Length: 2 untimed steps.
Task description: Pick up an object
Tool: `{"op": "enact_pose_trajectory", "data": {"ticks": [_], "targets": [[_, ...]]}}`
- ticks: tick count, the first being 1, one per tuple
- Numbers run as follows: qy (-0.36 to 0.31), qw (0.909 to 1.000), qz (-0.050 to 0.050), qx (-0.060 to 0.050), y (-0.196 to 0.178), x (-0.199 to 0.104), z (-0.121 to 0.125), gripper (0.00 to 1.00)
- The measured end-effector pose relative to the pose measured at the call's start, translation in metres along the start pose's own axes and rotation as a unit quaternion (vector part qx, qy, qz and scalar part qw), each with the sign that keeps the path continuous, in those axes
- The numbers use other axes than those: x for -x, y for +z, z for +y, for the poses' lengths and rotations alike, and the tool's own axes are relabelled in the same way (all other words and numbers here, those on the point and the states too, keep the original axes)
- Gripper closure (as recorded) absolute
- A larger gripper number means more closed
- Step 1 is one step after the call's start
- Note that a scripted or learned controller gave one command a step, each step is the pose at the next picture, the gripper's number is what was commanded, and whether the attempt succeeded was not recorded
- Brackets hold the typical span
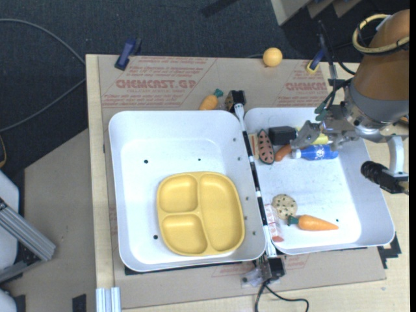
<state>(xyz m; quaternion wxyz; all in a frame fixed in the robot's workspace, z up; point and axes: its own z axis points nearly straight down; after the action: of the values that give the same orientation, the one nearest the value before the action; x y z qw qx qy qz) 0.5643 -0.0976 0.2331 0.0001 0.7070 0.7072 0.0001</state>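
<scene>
- Dark carpet around a cardboard-topped bench point(97, 174); two white bins sit side by side on it.
- Left bin point(130, 142) holds a yellow divided plate point(200, 212).
- Right bin point(364, 207) holds the pickable stuff: carrot point(315, 223) near the front, cookie point(284, 205) just beside it, a brown seeded piece point(264, 146) by the divider, a black block point(282, 135), a blue bottle point(318, 153), a small orange bit point(282, 152).
- Gripper point(311, 138) is low over the back of the right bin, right at the blue bottle and near the black block.
- Cannot tell whether it is open or closed; the tip is tangled with the clutter from this angle. Nothing clearly clamped.
- Step, as I read it: reach/descend on a target, grasp not yet confirmed. Likely target is the bottle.
- Next move calls for closing squarely on one item, then a straight lift clear of the bin wall. Risk: neighbours crowd the spot, easy to nudge or pinch two.
- Off-bin: orange ball point(273, 56) at the bench's back edge, blue clamp point(127, 54) at the left corner.
- Writing: red "CHEMCAST" print repeated on the cardboard; rest partly cut off.
</scene>
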Motion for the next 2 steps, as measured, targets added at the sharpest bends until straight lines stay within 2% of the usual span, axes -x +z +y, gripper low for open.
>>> {"op": "enact_pose_trajectory", "data": {"ticks": [1,2], "targets": [[0.000,1.0000,0.000,-0.001,0.091,0.017,0.060,0.00],[0.000,1.0000,0.000,-0.003,0.149,0.082,0.080,0.00]]}}
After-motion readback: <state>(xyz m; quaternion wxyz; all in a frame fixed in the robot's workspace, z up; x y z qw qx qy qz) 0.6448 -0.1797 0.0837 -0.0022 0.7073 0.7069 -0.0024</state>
